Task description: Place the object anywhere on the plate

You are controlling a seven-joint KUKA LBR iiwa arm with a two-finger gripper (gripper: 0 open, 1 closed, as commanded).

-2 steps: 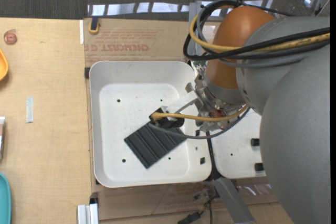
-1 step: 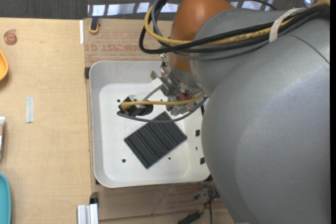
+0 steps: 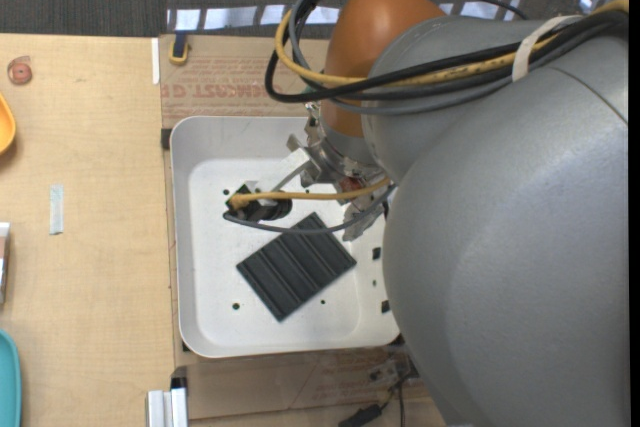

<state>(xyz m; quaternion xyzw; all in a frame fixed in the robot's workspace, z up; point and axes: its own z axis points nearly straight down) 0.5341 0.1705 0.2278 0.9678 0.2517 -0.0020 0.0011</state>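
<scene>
We see the claw (image 3: 340, 197) low over the white bin (image 3: 200, 320), on its right side, and we cannot tell whether it is wide or narrow. The dark ribbed slab (image 3: 296, 265) lies flat on the bin floor, turned at a slant, just beside the claw

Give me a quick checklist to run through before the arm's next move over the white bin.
1. Dark ribbed plate lying flat in the white bin: ok.
2. Plate's top face bare enough to take a drop: ok.
3. Gripper centred over the plate: not ok, it hangs near the plate's far corner.
4. Object held in the gripper: cannot tell.
5. Bin's right side free of obstacles: cannot tell, the grey arm covers it.
</scene>
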